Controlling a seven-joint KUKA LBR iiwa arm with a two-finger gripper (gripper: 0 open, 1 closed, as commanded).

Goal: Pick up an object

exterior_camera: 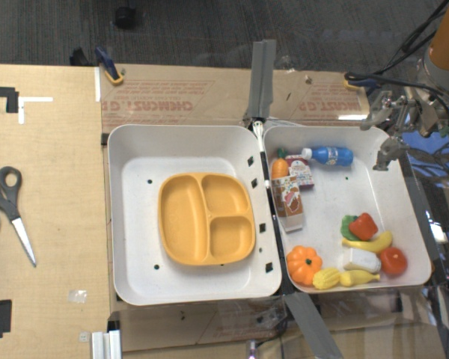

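- The gripper (387,155) hangs at the far right corner of the right bin (404,200), over the rim, with grey wrist hardware and cables behind it.
- Whether the pincer is apart or together I cannot tell; nothing is seen caught in it.
- A blue bottle (331,155) with a white cap lies on its side at the far end of the right bin, left of the gripper and apart from it.
- A small carrot (280,167) sits by the bin's left wall, with a dark red packet (302,175) just beside it.
- A long sachet (289,199) with a red and brown print lies along the left wall, nearer than the carrot.
- An orange pumpkin (304,265) rests in the near left corner of that bin, touching a yellow corn cob (327,279).
- A red pepper with green leaves (361,226) lies toward the right side, against a yellow banana (373,241).
- A white piece (362,260) sits between the banana and another yellow piece (359,277) by the near wall.
- A red tomato (393,261) lies at the near right, touching the white piece.
- The left bin (127,200) holds a yellow divided plate (206,218) with three compartments.
- Scissors (12,208) lie on the bench well to the left of both bins.
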